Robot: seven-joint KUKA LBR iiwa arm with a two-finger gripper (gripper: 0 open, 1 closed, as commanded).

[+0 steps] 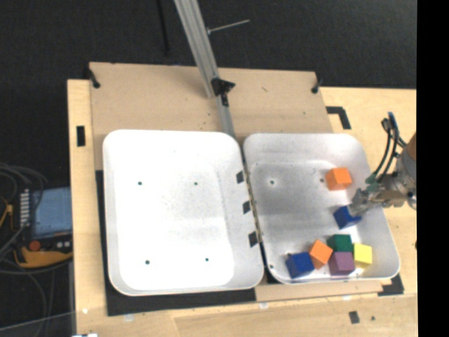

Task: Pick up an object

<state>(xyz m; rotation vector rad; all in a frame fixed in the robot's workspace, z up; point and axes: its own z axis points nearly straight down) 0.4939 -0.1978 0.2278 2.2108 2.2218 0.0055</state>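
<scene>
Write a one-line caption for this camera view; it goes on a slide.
Gripper poised over a blue block in the right bin, with six other coloured blocks nearby.

Small grey metal two-finger gripper with a boxy, light-grey body and short, pale silvery fingers; a small teal-green patch sits on its upper side. Thin dark cables loop up off the back of it, with a greenish strand running alongside them. Behind that, a sliver of the arm's orange-brown wrist band shows, too cropped to make out screws or markings.
</scene>
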